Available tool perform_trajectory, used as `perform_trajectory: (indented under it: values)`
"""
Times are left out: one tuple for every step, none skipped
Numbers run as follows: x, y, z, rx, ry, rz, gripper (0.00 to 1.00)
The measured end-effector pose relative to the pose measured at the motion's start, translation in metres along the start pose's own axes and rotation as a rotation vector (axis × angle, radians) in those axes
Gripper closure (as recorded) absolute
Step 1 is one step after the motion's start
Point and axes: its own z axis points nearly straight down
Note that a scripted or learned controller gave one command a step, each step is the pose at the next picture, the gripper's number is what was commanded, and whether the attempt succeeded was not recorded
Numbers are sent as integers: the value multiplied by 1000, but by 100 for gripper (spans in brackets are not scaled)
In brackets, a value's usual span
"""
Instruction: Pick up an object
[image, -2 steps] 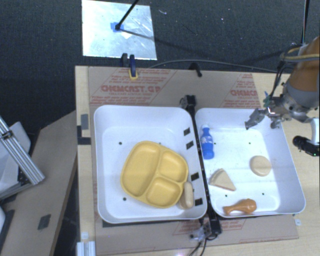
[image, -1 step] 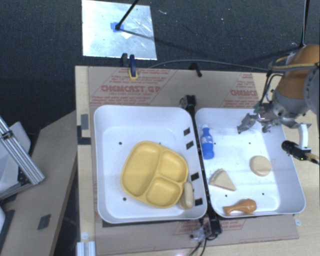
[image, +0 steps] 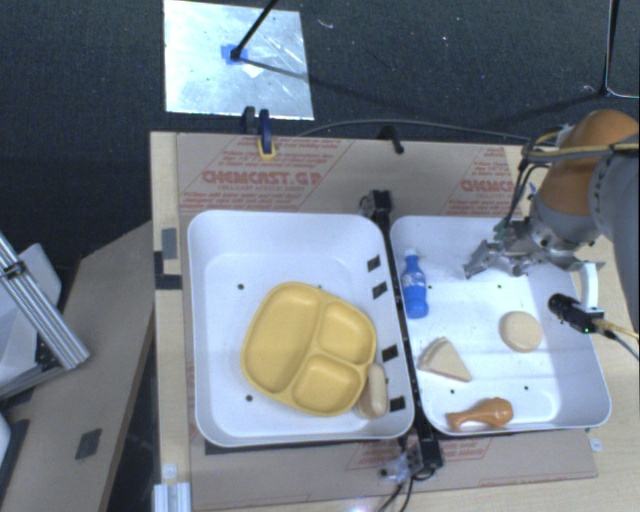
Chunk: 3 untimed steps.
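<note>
The end effector (image: 480, 262), fingers apart and holding nothing, is hovering at the frame's upper right; the upright blue bottle (image: 414, 286) is standing just left of it.

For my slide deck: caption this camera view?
End effector hovers in right bin near blue bottle; yellow tray in left bin.

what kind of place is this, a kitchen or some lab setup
Most likely a robotics lab test bench, not a kitchen: two shallow white bins sit on a board, toy food like a drumstick and a yellow divided plate lies inside, and a robot arm reaches in.
</note>
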Motion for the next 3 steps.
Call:
perform_trajectory:
  values:
    - [0,2,-14,-7,-2,-2,100]
    - [-7,4,-78,-9,-3,2,100]
    - [-9,6,-144,-10,-3,1,100]
